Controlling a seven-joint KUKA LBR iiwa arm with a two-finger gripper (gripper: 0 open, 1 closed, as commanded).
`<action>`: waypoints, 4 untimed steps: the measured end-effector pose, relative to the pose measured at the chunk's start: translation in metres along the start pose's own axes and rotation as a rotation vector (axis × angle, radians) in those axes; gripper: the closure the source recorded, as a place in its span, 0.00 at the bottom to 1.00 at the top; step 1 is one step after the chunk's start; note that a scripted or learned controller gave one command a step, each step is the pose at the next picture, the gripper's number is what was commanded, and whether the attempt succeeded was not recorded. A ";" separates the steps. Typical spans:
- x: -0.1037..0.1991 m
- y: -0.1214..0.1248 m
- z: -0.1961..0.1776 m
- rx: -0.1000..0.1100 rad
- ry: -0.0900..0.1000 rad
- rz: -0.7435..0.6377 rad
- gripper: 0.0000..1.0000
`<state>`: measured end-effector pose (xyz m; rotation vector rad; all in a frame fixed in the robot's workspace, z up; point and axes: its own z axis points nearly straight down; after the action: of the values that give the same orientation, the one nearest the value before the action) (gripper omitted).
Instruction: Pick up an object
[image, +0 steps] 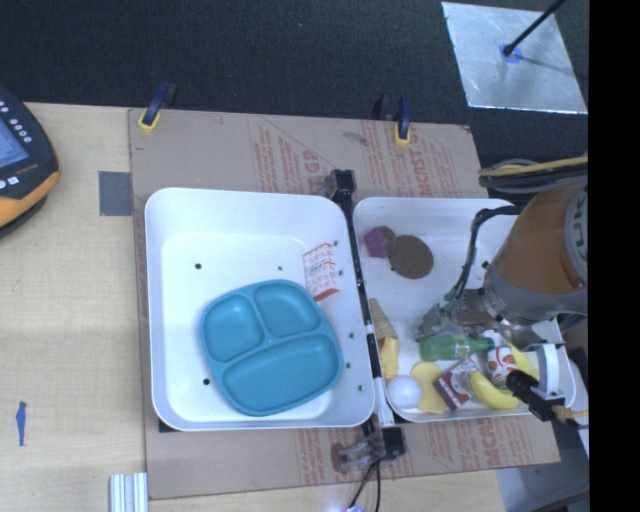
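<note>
a: right, biggest first. cardboard-covered bench (250, 150), two white bins side by side. left bin (170, 300) with a blue divided plate (270, 345) and a small red-and-white packet (320, 270) by its right wall.

b: and the right bin (440, 212)?

a: crowded at the near end. grey arm (540, 250) with its orange band reaching in from the right, wrist low over the clutter. gripper (445, 322) down at the edge of the pile, just above a green bottle (455, 348). open or closed, impossible to tell from up here.

b: holding anything?

a: nothing visibly gripped. looks like a descent onto the pile, lift not yet begun.

b: so which target?

a: probably the green bottle, lying on its side near the middle of the right bin, nearest the gripper. beside it a banana (490, 390), a second packet (458, 385), a white ball (403, 392) at the front corner. further back, well apart, a brown round piece (410, 257) next to a small purple thing (378, 241).

b: advice for the grab?

a: straddle the bottle across its narrow width, not along its length. come straight down, close only once level with its body. beware the banana and packet touching it: likely to nudge or ride up too. lift slowly, then check for something actually caught.
</note>
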<state>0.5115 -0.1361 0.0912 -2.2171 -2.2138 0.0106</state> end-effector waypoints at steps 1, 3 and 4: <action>-0.041 0.077 -0.002 -0.015 -0.004 -0.008 0.00; -0.056 0.102 -0.003 -0.017 -0.003 -0.010 0.00; -0.022 -0.040 -0.099 -0.002 0.003 0.000 0.00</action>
<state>0.4724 -0.1586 0.1905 -2.2165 -2.2130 0.0045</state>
